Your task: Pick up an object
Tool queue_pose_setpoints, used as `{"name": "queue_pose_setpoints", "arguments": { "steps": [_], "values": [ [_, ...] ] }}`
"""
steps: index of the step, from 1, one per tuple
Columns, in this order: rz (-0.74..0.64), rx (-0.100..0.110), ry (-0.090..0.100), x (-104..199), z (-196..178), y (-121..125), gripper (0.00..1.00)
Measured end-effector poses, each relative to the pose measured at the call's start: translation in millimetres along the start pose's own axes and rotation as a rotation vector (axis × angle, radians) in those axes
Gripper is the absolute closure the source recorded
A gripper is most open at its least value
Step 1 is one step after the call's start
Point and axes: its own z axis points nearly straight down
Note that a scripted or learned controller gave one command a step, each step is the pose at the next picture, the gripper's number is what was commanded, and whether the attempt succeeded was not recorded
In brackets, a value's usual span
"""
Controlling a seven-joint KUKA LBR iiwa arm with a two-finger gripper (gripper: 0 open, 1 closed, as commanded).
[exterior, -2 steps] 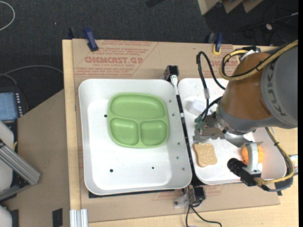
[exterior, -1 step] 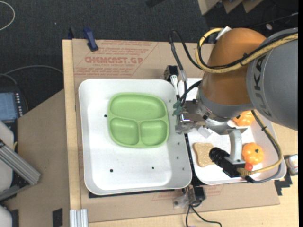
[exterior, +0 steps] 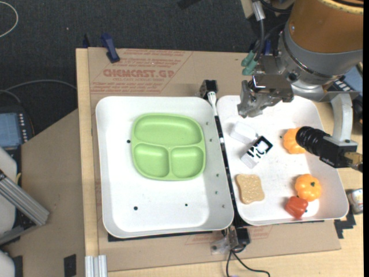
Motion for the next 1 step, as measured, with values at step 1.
{"name": "queue_pose_setpoints", "arguments": {
  "steps": [1],
  "values": [
    [-0.002, 0.028, -0.006, 49.0, 73.0, -1.3, 1.0]
  ]
}}
